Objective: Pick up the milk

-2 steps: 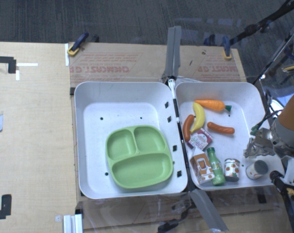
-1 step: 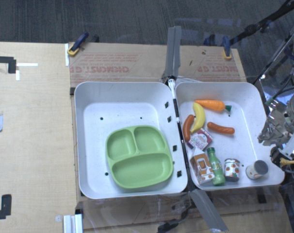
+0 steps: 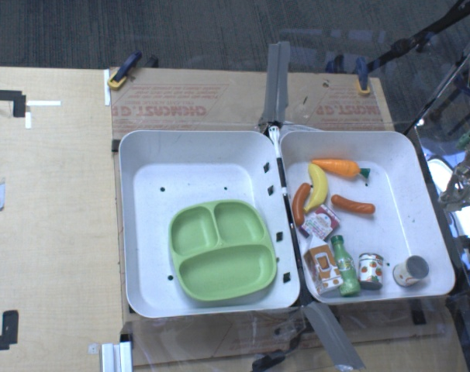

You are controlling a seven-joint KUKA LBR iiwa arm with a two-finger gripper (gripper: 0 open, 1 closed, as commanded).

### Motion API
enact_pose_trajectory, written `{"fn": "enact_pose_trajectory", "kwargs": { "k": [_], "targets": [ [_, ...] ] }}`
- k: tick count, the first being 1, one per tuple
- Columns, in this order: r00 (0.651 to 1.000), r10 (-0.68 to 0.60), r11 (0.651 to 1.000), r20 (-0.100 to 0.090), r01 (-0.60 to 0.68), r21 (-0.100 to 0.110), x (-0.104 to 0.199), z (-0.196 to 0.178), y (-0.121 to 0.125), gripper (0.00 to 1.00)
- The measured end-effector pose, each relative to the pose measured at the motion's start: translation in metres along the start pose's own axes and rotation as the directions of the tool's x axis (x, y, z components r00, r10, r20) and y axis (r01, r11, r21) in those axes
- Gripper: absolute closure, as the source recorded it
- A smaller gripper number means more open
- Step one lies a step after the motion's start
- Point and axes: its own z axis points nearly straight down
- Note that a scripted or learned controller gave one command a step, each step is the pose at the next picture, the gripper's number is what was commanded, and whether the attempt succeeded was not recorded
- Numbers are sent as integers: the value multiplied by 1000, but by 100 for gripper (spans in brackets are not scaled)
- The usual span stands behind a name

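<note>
Camera view: the milk (image 3: pixel 321 267) is lying in the lower left of the right bin (image 3: pixel 426 178), long axis running up-frame, touching one green bottle (image 3: pixel 344 267). An arm entering from the right would be reaching leftward. Gripper state: cannot tell. Two sausages (image 3: pixel 353 204), one banana (image 3: pixel 318 187), one carrot (image 3: pixel 337 167).

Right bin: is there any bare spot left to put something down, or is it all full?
The right bin has bare floor along its far-right side, between the carrot, sausage and cup. The near-left corner is crowded: milk carton, green bottle and can packed together.
</note>
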Motion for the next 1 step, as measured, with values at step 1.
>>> {"fn": "enact_pose_trajectory", "kwargs": {
  "k": [1],
  "targets": [
    [998,66,998,-2,-66,0,12,186,-12,100]
  ]
}}
